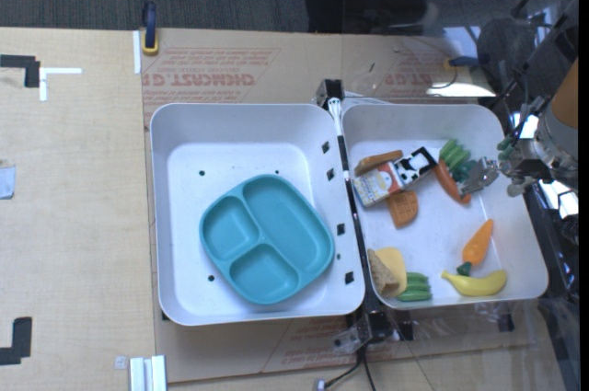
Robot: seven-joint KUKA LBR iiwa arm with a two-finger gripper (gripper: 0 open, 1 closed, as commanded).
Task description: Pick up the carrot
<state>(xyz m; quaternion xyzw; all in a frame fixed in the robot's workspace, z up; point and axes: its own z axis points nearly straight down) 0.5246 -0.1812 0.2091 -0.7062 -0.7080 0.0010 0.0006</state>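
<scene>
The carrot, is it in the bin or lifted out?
In the bin: the carrot lies on the right bin's floor beside the banana.

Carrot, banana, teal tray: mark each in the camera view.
carrot (pixel 478 242), camera view, middle of its orange body.
banana (pixel 476 283), camera view, middle of the yellow curve.
teal tray (pixel 317 237), camera view, its right rim.
</scene>
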